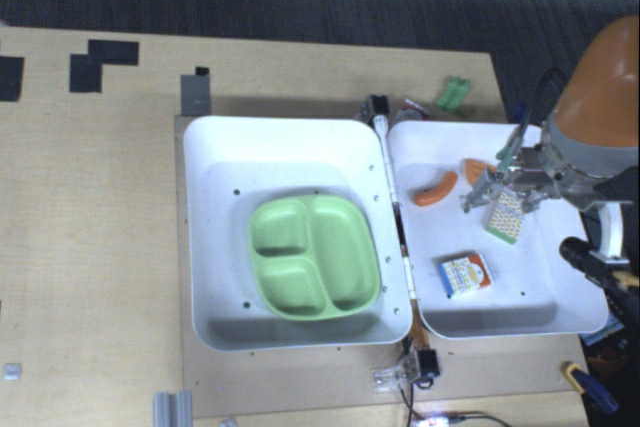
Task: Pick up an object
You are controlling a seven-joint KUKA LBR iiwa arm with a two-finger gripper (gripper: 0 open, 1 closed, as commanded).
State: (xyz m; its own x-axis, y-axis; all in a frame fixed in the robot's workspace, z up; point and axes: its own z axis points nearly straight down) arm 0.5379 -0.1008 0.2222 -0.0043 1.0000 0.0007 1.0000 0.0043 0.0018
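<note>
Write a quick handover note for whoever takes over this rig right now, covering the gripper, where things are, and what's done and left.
Gripper: low in the right bin, over a patterned card; grip not confirmed.
Right bin also has an orange sausage, an orange piece and a small box.
Left bin has a green divided plate.
Done: nothing visibly lifted.
Left: pick up one object.

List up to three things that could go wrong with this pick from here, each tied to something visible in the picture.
1. The gripper hangs over a small patterned packet, which looks thin and flat, so it may slide away rather than be caught.
2. The orange sausage-shaped toy lies close beside it and could get knocked.
3. The right bin's far wall is near, which may crowd the approach.
</note>
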